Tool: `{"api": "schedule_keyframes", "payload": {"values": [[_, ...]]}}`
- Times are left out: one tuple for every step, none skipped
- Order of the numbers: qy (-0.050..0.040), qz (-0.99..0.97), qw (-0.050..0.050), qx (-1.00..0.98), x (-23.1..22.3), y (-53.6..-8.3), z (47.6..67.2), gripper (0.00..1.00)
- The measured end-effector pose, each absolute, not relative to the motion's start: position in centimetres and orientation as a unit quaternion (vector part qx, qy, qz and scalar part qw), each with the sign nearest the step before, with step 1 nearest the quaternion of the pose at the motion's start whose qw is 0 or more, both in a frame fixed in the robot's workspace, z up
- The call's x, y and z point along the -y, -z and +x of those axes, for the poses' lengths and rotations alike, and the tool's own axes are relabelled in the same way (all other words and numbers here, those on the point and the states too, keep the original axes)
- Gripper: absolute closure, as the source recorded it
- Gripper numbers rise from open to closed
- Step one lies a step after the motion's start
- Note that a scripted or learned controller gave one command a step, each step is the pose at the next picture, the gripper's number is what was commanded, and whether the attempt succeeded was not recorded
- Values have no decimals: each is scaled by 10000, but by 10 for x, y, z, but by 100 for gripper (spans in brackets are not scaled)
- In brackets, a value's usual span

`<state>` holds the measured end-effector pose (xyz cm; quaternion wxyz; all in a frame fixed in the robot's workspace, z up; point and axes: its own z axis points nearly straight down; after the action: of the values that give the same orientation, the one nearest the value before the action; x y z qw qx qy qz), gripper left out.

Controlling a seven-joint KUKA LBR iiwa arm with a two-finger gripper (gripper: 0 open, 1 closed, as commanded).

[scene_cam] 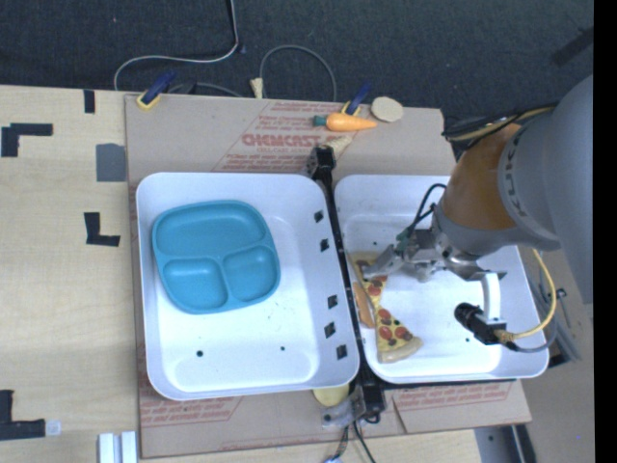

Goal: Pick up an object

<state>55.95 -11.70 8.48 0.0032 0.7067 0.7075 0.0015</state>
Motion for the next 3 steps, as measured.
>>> {"api": "schedule_keyframes", "payload": {"values": [[-14, 7082, 69, -7060, 191, -192, 585, 0], [18, 7054, -51, -7088, 115, -120, 548, 0], [5, 7062, 2, -7080, 97, -84, 588, 0]]}}
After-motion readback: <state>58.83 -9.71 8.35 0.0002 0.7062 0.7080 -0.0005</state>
